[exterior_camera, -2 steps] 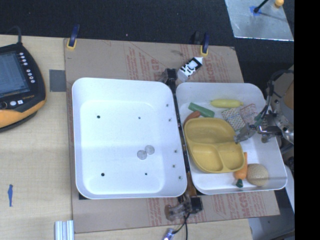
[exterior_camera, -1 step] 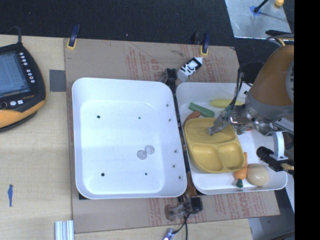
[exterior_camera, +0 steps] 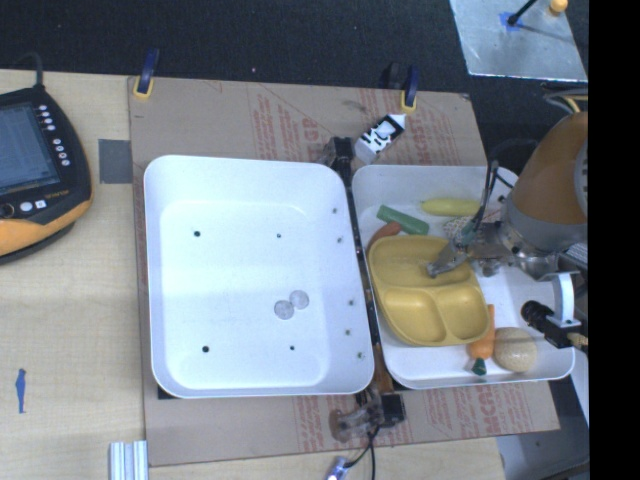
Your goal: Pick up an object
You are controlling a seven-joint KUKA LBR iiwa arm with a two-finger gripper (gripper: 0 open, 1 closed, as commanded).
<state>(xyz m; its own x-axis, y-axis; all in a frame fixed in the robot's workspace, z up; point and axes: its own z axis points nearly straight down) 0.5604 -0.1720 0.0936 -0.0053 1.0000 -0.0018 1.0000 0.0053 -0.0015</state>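
Reaching in from the right, gripper [exterior_camera: 447, 261] low over the yellow divided dish [exterior_camera: 425, 293] in the right bin [exterior_camera: 545, 373]; finger state impossible to tell. Dish directly beneath, stretching nearward.

The wooden worktop [exterior_camera: 70, 328] carries a clamped cardboard sheet [exterior_camera: 290, 118] bearing 2 white bins [exterior_camera: 180, 198], and a teach pendant [exterior_camera: 35, 173] at left.

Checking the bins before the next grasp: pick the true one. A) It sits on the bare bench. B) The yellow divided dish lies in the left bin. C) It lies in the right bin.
C: the yellow dish lies inside the right bin, beside the gripper.
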